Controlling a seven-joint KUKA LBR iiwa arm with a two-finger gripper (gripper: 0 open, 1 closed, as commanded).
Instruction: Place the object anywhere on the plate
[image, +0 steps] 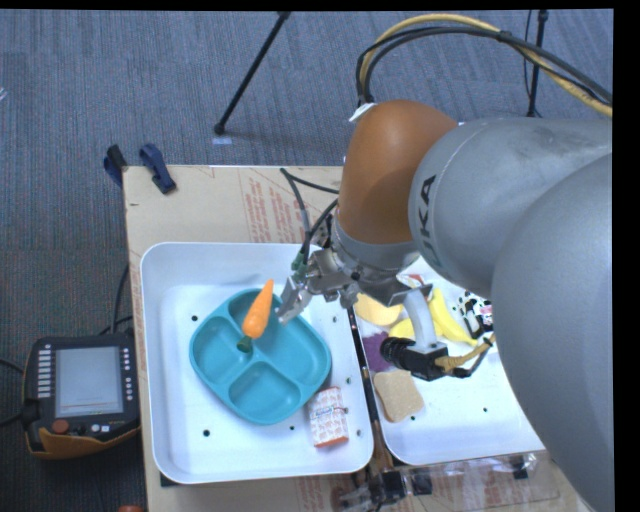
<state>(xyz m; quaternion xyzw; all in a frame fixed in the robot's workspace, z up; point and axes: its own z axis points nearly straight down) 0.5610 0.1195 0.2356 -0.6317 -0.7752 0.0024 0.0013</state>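
Fingers (290, 303) of the gripper (297, 300) hang beside the carrot (258, 310) on the plate (262, 370); their opening cannot be told.

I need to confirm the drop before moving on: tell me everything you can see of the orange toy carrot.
The orange plastic-looking toy carrot is tapered, with a small dark green stub at its lower end. It lies slanted on the teal divided plate, across the plate's upper rim and upper-left compartment, pointed tip up and to the right. The arm's metal pincer is just right of it; contact cannot be told.

Carrot (258, 310) on plate (262, 385) (left bin (160, 400)); gripper (296, 298) beside.
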